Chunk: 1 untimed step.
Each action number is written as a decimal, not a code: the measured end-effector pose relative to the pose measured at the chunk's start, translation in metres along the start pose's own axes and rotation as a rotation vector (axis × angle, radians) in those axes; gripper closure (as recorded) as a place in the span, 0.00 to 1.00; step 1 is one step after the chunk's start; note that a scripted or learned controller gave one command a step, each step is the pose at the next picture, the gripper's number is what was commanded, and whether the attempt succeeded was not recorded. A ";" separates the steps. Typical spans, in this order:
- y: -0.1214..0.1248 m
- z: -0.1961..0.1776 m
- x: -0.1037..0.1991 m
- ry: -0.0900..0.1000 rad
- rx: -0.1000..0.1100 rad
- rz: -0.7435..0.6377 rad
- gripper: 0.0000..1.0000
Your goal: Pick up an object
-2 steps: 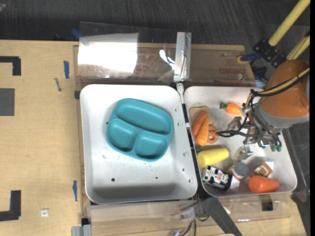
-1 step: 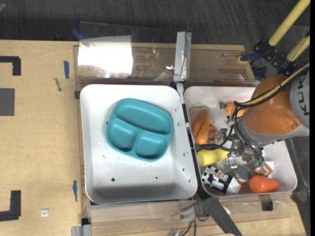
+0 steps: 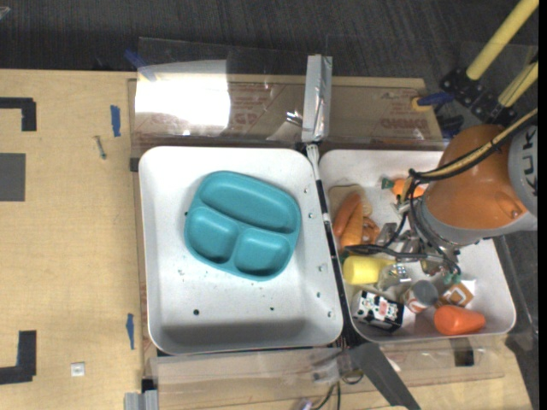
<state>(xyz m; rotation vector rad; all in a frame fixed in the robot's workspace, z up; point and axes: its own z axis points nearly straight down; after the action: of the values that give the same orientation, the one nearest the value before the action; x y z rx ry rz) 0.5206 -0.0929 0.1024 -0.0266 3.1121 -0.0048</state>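
Hovering over the right bin (image 3: pixel 504 301), gripper (image 3: pixel 416 267) — state untellable amid cables — nears the yellow block (image 3: pixel 362 270): seemingly light, rigid — best grasped across its flat sides.

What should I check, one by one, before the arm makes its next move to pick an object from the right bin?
1. Arm over the bin with the objects: ok. The orange band is above the right bin.
2. Objects there to pick: ok. A yellow object, an orange-red object and a black and white item lie in it.
3. Gripper state: cannot tell, cables and the wrist hide it.
4. Object already held: cannot tell.
5. Target free of neighbours: not ok, the objects lie crowded together.
6. Left bin: ok, the teal divided tray lies apart from the arm.
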 end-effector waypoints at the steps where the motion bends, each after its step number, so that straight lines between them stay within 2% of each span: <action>1: -0.049 -0.121 -0.028 0.015 0.000 0.005 1.00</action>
<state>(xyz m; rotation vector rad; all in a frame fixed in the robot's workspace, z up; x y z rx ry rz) 0.5463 -0.1416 0.2247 -0.0187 3.1273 -0.0055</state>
